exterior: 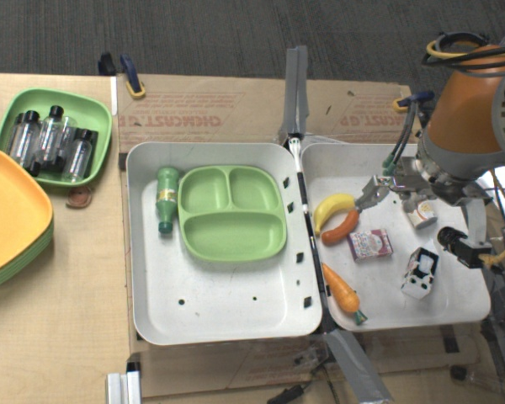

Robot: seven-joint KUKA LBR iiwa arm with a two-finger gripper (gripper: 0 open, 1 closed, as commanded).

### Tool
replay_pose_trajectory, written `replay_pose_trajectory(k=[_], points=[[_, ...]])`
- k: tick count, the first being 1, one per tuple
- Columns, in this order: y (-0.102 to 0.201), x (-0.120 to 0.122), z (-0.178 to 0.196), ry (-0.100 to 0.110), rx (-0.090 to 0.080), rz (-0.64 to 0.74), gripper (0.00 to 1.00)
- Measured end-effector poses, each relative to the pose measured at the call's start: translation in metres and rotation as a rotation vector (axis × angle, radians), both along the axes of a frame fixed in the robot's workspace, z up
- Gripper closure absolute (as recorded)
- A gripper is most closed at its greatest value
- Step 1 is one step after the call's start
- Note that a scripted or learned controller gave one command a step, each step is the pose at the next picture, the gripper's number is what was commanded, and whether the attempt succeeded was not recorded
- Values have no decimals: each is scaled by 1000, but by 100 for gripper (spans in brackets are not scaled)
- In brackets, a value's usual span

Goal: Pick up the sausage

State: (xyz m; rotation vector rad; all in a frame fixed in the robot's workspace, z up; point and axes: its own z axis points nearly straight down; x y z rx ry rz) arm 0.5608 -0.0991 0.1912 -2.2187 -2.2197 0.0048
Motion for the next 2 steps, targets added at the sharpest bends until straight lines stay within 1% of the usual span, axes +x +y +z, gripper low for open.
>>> replay_pose_trajectory(k=[1,2], points=[[-9,19,-100,-3,0,123,0],[-11,18,-91,-3,0,118,100]])
